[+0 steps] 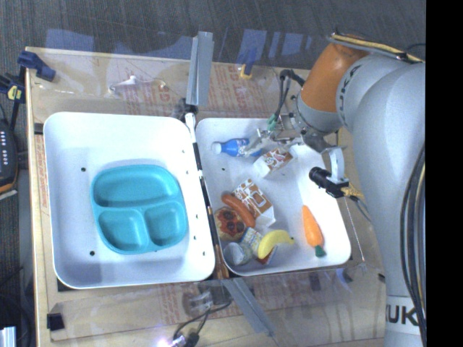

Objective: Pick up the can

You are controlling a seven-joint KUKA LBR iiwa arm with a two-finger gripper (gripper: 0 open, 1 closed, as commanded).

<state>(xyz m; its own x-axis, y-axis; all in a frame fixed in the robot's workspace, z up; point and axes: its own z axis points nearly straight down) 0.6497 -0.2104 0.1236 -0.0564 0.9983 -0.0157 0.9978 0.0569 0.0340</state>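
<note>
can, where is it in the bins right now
In the camera view the can lies at the near edge of the right bin, toward its left corner, right beside the banana and just below the hot dog.

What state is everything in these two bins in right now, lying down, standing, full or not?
Teal three-compartment plastic tray: flat in the left bin, nothing in it.
Small silver can: on its side at the right bin's near edge, ungrasped.
Yellow toy banana: lying against the can.
Orange toy carrot: lying flat, apart.
Blue-and-white plastic bottle: on its side.
Tool: above the right bin's far end.
</note>
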